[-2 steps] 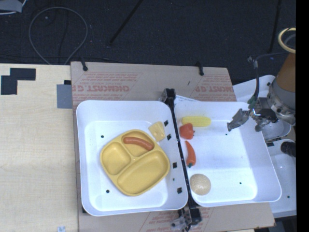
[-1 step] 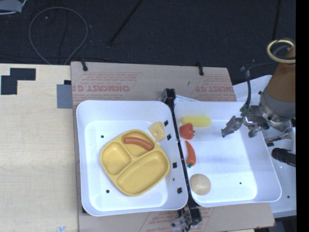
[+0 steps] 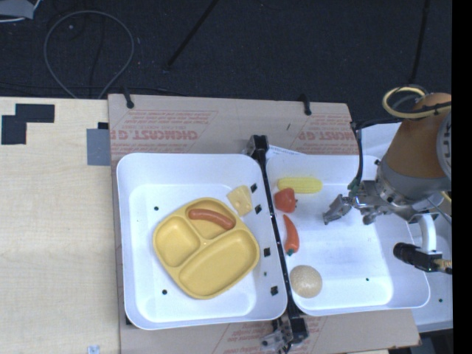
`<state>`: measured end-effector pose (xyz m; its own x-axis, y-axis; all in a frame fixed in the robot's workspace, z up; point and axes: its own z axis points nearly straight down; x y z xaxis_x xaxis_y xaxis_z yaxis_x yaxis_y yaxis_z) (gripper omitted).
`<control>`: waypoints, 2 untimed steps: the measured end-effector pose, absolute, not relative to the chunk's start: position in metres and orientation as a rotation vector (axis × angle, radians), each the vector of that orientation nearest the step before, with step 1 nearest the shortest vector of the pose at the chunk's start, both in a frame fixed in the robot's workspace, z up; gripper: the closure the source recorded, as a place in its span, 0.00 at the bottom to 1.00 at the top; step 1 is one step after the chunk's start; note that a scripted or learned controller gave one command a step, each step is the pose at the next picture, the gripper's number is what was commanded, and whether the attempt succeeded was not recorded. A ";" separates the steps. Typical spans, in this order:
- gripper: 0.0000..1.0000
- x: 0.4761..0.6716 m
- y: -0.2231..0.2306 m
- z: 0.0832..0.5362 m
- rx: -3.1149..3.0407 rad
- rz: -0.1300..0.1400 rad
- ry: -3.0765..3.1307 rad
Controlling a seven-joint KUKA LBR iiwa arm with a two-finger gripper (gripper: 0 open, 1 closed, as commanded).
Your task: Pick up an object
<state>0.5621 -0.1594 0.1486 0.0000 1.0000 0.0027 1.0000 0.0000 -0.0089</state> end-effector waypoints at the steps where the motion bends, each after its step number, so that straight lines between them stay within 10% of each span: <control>1: 0.00 0.563 -0.149 0.097 -2.215 0.006 -2.217; 2: 1.00 0.564 -0.151 0.110 -2.222 0.004 -2.214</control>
